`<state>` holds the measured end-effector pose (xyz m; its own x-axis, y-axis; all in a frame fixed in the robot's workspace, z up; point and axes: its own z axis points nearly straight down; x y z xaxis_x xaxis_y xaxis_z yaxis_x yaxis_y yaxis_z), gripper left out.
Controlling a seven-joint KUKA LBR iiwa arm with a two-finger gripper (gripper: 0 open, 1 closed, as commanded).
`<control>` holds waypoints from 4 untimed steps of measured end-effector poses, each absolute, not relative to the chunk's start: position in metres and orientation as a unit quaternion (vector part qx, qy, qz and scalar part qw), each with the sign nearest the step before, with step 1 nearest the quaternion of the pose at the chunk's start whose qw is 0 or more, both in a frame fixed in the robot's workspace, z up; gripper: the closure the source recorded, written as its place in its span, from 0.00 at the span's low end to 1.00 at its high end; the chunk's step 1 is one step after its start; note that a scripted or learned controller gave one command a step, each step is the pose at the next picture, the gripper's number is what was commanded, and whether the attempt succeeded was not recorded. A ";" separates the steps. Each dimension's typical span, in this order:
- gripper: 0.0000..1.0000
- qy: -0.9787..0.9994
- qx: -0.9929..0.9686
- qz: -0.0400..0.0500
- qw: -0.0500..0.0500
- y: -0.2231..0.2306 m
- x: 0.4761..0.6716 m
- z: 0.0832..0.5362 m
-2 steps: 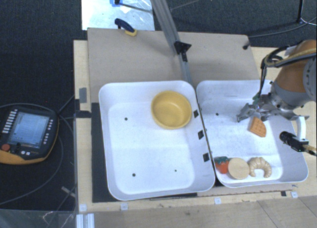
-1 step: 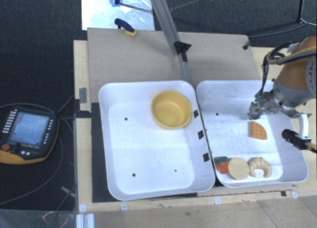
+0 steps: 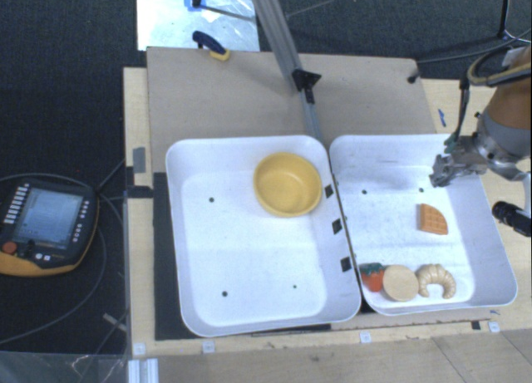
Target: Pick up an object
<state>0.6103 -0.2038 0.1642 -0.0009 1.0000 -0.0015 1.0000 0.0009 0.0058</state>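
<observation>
Waffle piece (image 3: 431, 219) lies below the gripper (image 3: 440, 173).

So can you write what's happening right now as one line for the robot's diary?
gripper: over right bin, upper part, nothing seen held | nearest: waffle piece | front edge: tomato, round cracker, croissant | left bin: yellow bowl

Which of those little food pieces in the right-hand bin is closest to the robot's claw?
The orange waffle piece, lying alone just below the gripper. The croissant, the round biscuit and the red piece cluster farther off along the bin's near edge.
</observation>
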 end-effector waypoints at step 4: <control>1.00 0.708 0.706 0.001 0.000 -0.113 0.623 0.213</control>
